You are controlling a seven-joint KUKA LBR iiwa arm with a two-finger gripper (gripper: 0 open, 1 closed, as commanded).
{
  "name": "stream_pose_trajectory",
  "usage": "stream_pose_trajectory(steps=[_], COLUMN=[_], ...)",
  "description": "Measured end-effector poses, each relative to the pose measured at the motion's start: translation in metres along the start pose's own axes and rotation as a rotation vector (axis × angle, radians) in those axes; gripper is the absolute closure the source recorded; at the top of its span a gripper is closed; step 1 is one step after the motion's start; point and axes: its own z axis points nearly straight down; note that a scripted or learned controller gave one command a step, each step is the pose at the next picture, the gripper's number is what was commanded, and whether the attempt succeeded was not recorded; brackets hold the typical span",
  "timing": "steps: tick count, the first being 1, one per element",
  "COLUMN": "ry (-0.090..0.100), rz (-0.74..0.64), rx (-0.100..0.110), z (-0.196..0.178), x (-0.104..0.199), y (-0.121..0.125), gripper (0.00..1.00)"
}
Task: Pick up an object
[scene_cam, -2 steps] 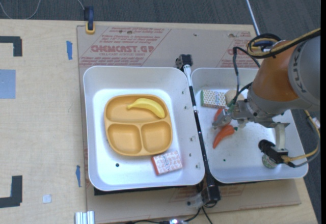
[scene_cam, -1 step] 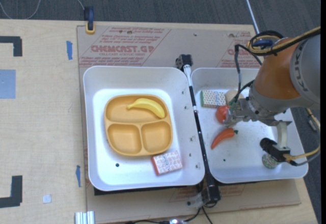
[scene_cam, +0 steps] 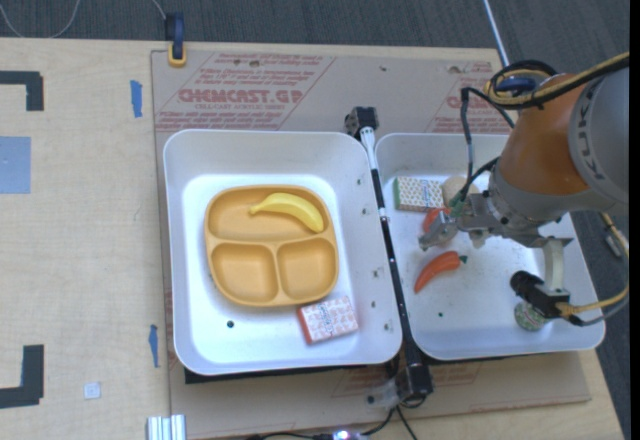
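Note:
The right bin (scene_cam: 490,336) holds an orange-red chili-shaped toy (scene_cam: 437,270) near its left middle. At the bin's back left lies a green and white box (scene_cam: 419,193). A small red piece (scene_cam: 432,219) sits just in front of that box. My gripper (scene_cam: 441,236) hangs low over the bin, between the red piece and the chili toy and close to both. The grey and orange arm (scene_cam: 545,153) covers the bin's back right. I cannot tell whether the red piece is touched by the gripper.
A small round greenish object (scene_cam: 530,316) lies at the right bin's front right, under a black cable plug. The left bin (scene_cam: 180,258) holds a yellow divided plate (scene_cam: 270,278) with a banana (scene_cam: 290,210) and a small red-patterned box (scene_cam: 328,318).

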Motion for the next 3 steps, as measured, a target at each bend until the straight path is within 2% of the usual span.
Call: stream_pose_trajectory(steps=[1,2,3], ry=[-0.001,0.002,0.002], rz=[0.001,-0.001,-0.001], rx=[-0.002,0.005,0.005], z=[-0.010,-0.074,-0.074], x=[0.000,-0.014,-0.014], y=[0.001,-0.070,-0.070], gripper=[1.00,1.00,0.00])
